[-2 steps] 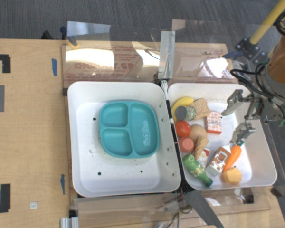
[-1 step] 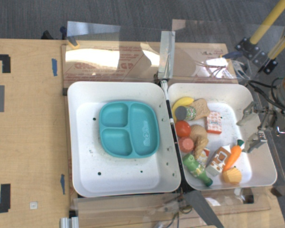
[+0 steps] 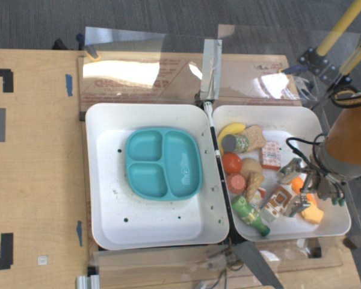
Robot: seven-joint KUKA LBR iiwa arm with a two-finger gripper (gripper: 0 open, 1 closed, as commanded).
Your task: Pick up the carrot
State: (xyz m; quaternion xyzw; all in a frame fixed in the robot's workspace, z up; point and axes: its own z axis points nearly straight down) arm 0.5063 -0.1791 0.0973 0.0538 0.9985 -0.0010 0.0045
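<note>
A: Where's the carrot (image 3: 297,184)?

B: Right bin (image 3: 334,224), right half, toward the near side. Small orange thing, partly under the gripper (image 3: 307,191), so not all of it shows.

A: Which way does it point? Long axis?

B: Hard to say. One orange patch shows at the gripper's upper left, and a smaller orange bit just below and to the right of that. If both are the carrot, the axis runs approx. upper left to lower right in the camera view. Can't tell which end is the tip, too small and covered.

A: Jaws?

B: Can't tell whether apart or together. Dark metal parts and cables crowd that spot. Can't tell either whether the gripper touches the carrot, it's right over it.

A: Arm?

B: Comes in from the right, orange band (image 3: 349,138) over the bin's right rim, black cable looping off to its left.

A: Neighbours of the carrot?

B: Yellow-orange wedge (image 3: 313,215) just to the lower right, near the corner. Brown and white box (image 3: 278,201) just to the left, tilted. Red and white carton (image 3: 271,156) further up and left.

A: Rest of the bin?

B: Left half is crowded: banana (image 3: 231,129) at the far end, red tomato (image 3: 231,163) below it, tan lump (image 3: 253,174) beside that, green bottle-like toy (image 3: 250,213) at the near end, lying slantwise.

A: Other bin?

B: Left bin (image 3: 102,161) has a teal divided plate (image 3: 164,163), 3 compartments, approx. in the middle. Well apart from the carrot.
</note>
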